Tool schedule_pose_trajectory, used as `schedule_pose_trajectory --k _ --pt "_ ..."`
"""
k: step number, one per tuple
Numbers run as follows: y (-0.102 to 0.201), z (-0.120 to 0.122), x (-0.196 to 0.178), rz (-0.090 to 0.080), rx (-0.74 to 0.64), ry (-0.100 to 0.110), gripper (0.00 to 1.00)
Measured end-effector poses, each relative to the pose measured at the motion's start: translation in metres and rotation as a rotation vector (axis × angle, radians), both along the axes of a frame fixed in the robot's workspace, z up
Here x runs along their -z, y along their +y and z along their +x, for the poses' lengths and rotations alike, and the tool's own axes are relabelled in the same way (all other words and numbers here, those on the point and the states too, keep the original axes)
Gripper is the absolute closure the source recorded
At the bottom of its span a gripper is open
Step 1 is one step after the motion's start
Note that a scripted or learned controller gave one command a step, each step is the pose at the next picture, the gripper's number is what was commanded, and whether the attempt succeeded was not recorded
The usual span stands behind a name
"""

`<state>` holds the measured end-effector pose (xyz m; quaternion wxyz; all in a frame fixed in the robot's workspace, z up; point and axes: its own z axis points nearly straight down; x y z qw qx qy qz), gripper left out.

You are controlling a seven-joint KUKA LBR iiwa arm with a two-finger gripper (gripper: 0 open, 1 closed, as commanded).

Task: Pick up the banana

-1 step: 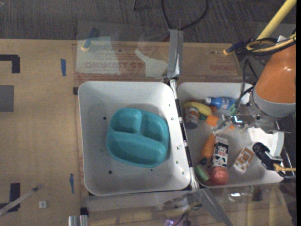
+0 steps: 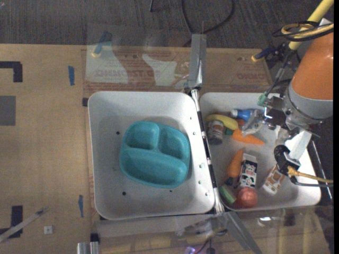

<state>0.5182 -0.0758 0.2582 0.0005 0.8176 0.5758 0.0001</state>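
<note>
Banana lies in the right bin, top-left corner, beside a small can and above an orange carrot. Gripper sits over the bin's upper middle near a blue bottle; can't tell its opening. Teal divided plate in left bin.

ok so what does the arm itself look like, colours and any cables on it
The arm has a broad orange band over a grey wrist section. Below it the gripper is a cluster of dark and silvery metal parts. Yellow cables loop near the top of the arm, and a thin yellow cable trails off lower down.
</note>
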Motion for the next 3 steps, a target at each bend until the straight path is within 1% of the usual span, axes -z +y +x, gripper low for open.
schedule_pose_trajectory --k 1,2,3 --pt "0.045 0.047 0.075 0.002 -0.088 0.006 0.00" --pt "-0.004 0.064 0.074 -0.001 -0.099 -0.001 0.00" --pt "-0.024 0.114 0.169 -0.005 -0.108 -0.008 0.00"
